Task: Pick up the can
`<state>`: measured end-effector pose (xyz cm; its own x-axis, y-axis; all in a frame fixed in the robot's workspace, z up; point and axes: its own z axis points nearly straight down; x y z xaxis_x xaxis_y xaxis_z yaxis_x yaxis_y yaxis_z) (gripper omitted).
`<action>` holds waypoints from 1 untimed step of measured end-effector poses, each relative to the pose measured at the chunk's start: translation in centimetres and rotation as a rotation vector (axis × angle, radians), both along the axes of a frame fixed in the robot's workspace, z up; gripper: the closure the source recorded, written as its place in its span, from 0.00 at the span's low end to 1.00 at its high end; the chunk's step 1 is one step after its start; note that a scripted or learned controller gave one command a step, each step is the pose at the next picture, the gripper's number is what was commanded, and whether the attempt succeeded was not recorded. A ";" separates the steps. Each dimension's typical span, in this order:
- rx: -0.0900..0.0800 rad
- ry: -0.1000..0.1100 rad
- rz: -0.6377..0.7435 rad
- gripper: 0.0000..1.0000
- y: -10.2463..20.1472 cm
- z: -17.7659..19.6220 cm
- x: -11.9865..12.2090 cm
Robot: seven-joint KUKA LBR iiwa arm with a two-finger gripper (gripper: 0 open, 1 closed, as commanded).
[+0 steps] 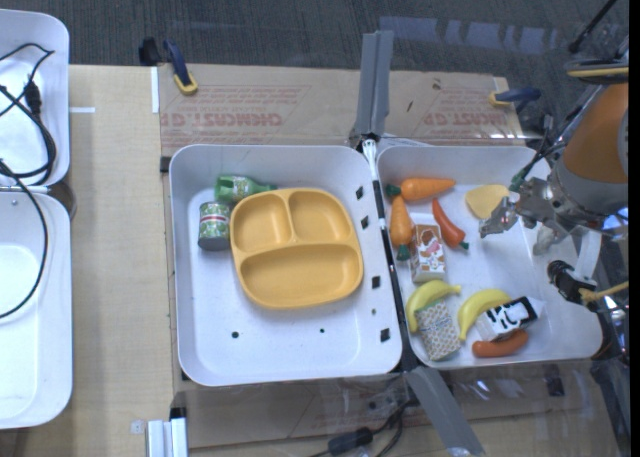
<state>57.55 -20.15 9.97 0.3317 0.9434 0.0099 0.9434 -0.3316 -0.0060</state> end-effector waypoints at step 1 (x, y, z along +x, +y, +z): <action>-0.011 0.004 -0.228 0.00 1.7 -0.9 -4.6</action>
